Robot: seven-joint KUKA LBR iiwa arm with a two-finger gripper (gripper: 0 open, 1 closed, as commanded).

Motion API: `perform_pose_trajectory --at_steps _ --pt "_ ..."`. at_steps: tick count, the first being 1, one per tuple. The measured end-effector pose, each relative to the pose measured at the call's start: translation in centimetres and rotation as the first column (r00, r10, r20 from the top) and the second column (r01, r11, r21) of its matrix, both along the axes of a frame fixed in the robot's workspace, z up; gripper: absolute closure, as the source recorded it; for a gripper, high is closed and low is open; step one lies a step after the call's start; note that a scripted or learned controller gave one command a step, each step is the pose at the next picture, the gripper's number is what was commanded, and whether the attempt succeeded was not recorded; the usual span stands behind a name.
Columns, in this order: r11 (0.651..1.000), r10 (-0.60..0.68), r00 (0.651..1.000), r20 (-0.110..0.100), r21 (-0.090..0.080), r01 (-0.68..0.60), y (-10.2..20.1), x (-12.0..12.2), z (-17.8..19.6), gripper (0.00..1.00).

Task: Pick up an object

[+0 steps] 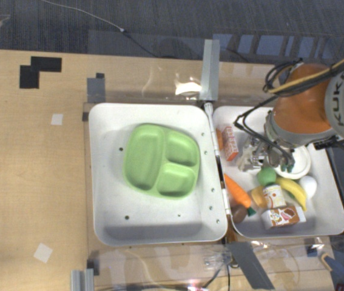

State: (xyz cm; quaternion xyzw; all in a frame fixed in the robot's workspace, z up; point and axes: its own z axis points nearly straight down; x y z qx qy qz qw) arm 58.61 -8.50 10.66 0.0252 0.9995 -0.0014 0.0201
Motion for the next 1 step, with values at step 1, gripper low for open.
perform_pose_trajectory --at_steps 1 --pt "0.982 0.191 0.981 -0.020 -0.002 -0.191 -1.08 5.06 11.68 1.00"
